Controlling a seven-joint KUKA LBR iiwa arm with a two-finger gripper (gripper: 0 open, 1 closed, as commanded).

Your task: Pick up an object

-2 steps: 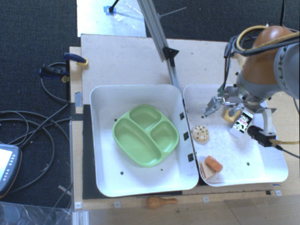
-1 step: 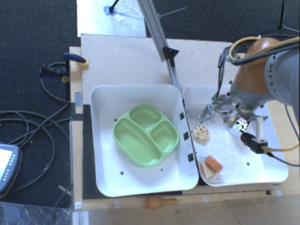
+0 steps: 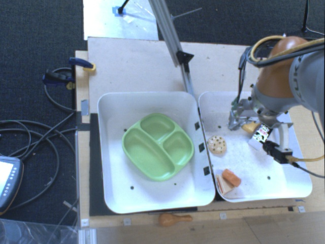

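Observation:
In the right bin (image 3: pixel 284 187) lie a round speckled cookie (image 3: pixel 217 145), an orange piece on a pale slab (image 3: pixel 230 179) near the front edge, and a yellowish lump (image 3: pixel 249 127). My gripper (image 3: pixel 235 123) hangs low over the bin's back half. It is just left of the yellowish lump and up and right of the cookie. Nothing shows in its grasp. A small black-and-white patterned piece (image 3: pixel 261 133) sits by the wrist, right of the lump.
The left bin (image 3: pixel 109 187) holds a green divided plate (image 3: pixel 158 146). A metal pole (image 3: pixel 170 29) slants down to the wall between the bins. A brown wooden piece (image 3: pixel 175 218) lies on the bench in front. Cables trail at the left.

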